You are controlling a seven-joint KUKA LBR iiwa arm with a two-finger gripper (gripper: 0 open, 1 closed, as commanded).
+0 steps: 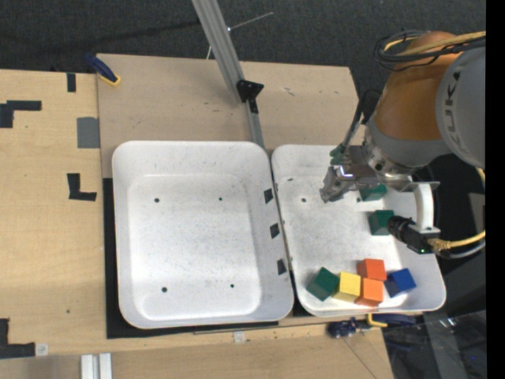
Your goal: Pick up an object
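Note:
My gripper point(334, 185) hangs over the upper middle of the right bin point(308, 235), on the grey arm with its orange band point(414, 93). Several small blocks lie in this bin. A dark green block point(381, 222) sits just to the lower right of the gripper, and a teal piece point(372, 189) shows right beside the wrist. Along the bin's near edge lies a cluster: a green block point(322, 283), a yellow block point(348, 284), two orange blocks point(372, 279) and a blue block point(401, 281). The cluster is well below the gripper.
The left bin point(197, 235) stands beside the right one, their rims touching. A slanted metal pole point(225, 42) ends in a black clamp behind the bins. Cables and a yellow connector point(446, 247) trail off the arm at the right bin's edge.

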